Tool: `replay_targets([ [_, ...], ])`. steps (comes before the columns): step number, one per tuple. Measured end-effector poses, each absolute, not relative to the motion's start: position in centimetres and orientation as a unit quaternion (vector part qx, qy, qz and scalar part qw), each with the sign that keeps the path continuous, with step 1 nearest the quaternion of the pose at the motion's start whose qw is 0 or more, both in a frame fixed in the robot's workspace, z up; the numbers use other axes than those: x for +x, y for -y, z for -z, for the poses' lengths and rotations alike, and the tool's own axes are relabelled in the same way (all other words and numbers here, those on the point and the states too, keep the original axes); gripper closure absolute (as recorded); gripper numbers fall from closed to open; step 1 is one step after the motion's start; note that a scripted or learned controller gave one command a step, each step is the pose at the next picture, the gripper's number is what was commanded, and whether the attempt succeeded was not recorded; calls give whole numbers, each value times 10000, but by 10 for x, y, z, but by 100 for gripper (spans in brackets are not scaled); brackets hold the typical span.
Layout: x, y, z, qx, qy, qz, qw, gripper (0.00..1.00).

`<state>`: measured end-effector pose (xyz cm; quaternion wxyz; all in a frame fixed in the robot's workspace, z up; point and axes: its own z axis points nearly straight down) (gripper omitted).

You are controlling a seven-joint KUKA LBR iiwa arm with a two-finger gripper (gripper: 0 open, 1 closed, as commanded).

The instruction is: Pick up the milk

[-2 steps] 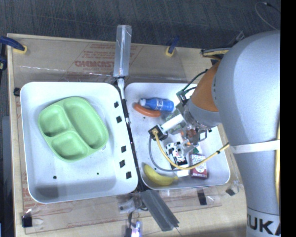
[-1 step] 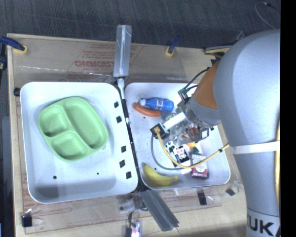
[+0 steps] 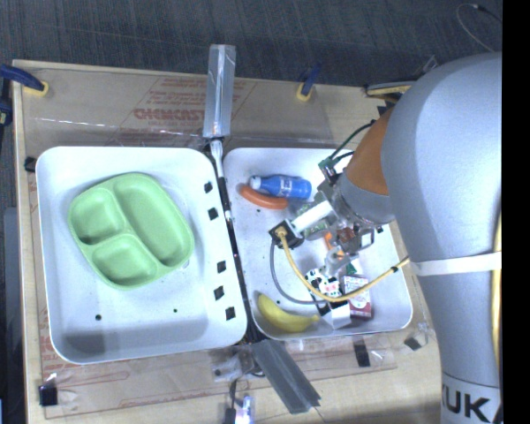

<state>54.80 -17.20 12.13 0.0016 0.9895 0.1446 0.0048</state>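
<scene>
The hand [image 3: 340, 253] hovers over the milk carton [image 3: 329, 283] near the right bin's [image 3: 256, 170] front edge; I cannot tell its grip; crowding by the banana [image 3: 283, 314] risks a miss.

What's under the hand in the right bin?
The hand sits over the milk carton and a small red-and-white box beside it. A banana lies nearby. The arm covers the rest of that corner, so anything beneath it is hidden.

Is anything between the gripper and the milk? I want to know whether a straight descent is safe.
Nothing visible blocks it. The gripper is low in the right bin, just above the milk. A dark carton touches the milk's right side, and a banana lies to its left.
</scene>
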Motion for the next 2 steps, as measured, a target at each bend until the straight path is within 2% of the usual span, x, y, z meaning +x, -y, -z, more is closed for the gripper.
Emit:
replay_targets([
  [1, 592, 209, -195, 9886, -1504, 29, -19, 0],
  [2, 531, 204, -111, 9912, -1318, -74, 41, 0],
])
